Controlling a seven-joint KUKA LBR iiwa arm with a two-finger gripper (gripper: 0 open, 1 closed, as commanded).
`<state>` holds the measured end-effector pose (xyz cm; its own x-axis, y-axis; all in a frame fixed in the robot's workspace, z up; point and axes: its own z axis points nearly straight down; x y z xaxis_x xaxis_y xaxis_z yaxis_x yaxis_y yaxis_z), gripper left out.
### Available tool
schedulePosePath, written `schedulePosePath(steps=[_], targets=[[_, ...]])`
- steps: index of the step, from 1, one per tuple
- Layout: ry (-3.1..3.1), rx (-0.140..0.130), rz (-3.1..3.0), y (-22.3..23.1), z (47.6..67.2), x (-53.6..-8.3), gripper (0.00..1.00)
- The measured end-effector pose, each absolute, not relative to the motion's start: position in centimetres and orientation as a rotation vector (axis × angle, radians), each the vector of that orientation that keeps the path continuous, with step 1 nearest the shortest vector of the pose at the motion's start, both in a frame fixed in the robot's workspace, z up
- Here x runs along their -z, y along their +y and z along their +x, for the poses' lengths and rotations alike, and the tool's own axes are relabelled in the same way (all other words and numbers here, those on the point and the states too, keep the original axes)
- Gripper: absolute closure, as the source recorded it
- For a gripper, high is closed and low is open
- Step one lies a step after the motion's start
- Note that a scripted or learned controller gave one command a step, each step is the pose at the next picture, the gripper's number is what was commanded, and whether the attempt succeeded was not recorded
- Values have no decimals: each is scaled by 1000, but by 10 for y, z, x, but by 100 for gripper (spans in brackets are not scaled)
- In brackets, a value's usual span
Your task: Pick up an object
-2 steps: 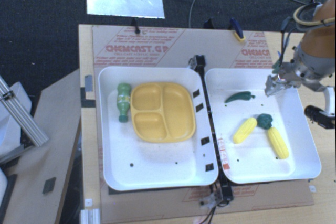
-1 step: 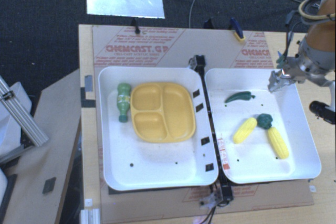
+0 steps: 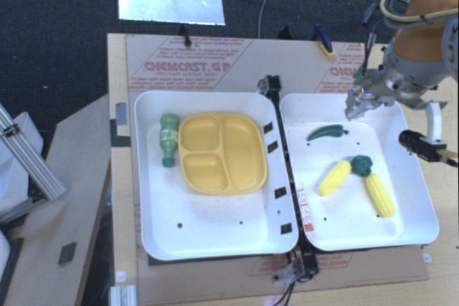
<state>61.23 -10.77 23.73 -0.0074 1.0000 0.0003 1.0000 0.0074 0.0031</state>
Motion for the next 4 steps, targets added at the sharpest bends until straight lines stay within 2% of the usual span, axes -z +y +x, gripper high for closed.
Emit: schedulePosePath(steps=[2, 3, 4], targets=[[2229, -2, 2212, -15, 618, -245, 100], [2229, -5, 2211, 37, 633, -248, 100], [2231, -5, 2210, 85, 632, -247, 100]])
